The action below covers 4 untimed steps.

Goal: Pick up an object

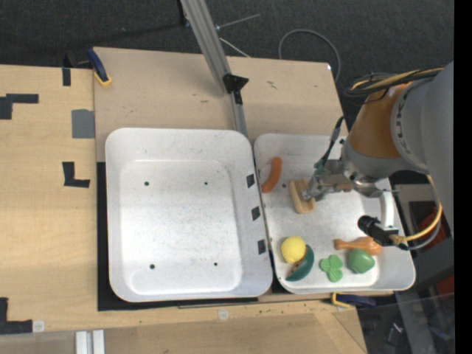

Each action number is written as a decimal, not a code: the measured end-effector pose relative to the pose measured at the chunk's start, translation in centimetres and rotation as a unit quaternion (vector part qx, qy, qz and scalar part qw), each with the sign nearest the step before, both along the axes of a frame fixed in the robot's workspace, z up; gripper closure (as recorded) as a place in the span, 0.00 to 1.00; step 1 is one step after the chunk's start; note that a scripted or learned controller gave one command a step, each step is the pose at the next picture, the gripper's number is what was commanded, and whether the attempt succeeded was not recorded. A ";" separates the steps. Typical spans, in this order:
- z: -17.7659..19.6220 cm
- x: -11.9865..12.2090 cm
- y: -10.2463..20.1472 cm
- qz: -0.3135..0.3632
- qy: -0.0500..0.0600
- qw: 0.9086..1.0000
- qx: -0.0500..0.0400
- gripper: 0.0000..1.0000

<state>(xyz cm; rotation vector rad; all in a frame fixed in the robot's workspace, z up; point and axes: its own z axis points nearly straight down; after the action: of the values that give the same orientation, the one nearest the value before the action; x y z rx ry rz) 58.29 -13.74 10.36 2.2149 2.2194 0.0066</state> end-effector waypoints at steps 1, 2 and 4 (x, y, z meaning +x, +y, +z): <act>6.3 0.0 -0.2 0.000 0.002 1.000 0.000 1.00; 11.9 -0.1 -1.2 -0.001 0.002 1.000 0.000 1.00; 15.7 0.3 4.3 0.002 0.004 1.000 0.002 1.00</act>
<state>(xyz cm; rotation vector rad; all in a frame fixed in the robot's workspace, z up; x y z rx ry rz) 58.54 -9.41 26.11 2.2154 2.2297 0.0019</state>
